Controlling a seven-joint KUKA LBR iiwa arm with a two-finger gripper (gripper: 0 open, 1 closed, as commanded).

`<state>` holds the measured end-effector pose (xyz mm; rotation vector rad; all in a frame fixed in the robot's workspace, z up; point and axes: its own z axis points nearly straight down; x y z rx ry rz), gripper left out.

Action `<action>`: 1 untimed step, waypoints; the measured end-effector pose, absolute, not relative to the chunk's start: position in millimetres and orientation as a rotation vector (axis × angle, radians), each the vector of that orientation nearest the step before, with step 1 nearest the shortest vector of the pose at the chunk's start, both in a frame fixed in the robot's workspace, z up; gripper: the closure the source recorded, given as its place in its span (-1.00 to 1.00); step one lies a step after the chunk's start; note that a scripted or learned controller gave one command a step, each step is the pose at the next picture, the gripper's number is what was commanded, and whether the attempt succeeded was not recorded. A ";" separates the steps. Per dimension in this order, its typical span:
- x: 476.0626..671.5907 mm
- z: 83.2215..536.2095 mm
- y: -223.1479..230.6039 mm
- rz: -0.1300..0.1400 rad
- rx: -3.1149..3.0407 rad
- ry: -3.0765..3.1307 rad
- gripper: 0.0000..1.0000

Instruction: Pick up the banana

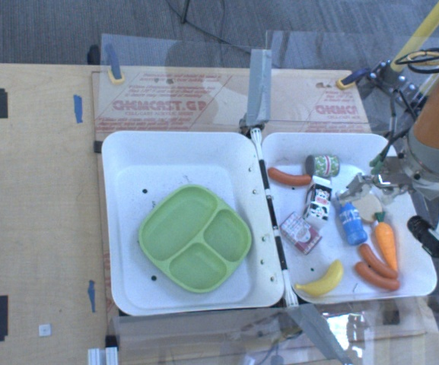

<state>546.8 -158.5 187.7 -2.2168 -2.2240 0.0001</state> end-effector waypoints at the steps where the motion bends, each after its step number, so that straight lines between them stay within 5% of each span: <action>1: 546.5 125.1 -148.3 -0.006 -2.244 -2.204 -1.00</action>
